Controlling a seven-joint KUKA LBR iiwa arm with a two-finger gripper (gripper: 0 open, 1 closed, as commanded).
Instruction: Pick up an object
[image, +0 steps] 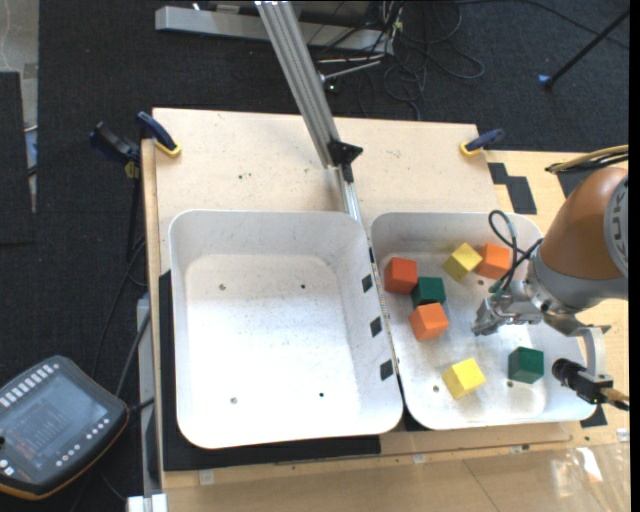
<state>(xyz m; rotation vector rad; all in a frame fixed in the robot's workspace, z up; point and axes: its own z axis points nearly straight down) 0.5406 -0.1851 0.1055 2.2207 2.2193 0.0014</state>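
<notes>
Camera view, looking down at a slant on a pale speckled bench (300, 160) carrying two shallow white bins side by side. The grey arm (590, 240) with its orange band enters from the right and reaches over the right bin (420, 410). Its gripper (497, 318) hangs low in the middle of that bin; whether it is spread or pressed together cannot be told, and no block is visibly held by it.

The right bin holds seven small cubes with flat, matte faces. Left of the gripper, near it, lies an orange block (430, 320). Just above that one sits a dark green block (430, 291), touching or almost touching a red-orange block (401, 274) at its upper left. Above the gripper, a yellow block (464, 260) lies just beside another orange block (494, 260), which is partly covered by a black cable. Below the gripper, a second yellow block (464, 377) rests toward the front of the bin, and a second green block (526, 364) sits to the gripper's lower right.

The left bin (190, 250) has rounded corners and a smooth, lightly speckled white floor. A slanted silver metal rail (305, 80) runs down to where the bins meet.
</notes>
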